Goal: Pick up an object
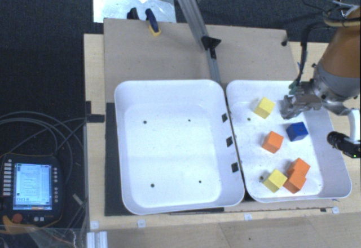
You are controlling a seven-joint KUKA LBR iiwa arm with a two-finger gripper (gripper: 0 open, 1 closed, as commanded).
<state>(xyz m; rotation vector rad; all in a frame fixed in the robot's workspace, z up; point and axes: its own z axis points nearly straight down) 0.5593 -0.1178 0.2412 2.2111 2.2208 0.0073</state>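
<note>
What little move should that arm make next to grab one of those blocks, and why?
Probably a short drop toward the blue block. The gripper sits in the right bin just above that block in the picture, nearer to it than to the yellow block, and there is a bare gap around the blue block.

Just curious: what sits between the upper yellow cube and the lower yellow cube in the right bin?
A single orange cube, in the camera view.
</note>
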